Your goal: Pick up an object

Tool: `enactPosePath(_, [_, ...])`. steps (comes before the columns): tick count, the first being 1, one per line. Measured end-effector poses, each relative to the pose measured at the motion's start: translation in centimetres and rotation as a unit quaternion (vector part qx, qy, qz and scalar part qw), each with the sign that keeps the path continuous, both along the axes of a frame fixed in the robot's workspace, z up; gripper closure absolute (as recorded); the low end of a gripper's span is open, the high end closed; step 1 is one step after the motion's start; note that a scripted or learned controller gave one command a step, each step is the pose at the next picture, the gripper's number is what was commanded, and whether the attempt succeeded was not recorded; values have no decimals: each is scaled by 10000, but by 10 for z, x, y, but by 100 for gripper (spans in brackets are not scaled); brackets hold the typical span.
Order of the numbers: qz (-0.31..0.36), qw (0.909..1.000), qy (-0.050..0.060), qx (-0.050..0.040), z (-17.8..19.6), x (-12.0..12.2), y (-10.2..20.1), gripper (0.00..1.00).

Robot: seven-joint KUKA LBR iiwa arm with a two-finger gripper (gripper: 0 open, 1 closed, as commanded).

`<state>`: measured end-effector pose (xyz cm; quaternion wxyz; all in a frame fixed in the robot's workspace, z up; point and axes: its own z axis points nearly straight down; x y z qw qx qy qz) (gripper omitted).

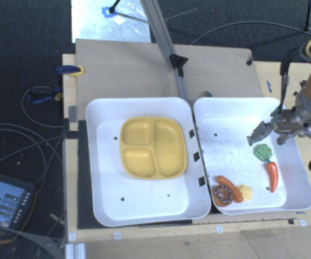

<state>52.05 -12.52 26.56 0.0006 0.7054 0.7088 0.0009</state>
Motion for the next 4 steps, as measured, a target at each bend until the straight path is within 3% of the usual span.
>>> enactPosePath(1, [-10,10000,-3,-1,0,0,0,0])
enactPosePath(4, [-23,10000,35,5,-168,2,4,0])
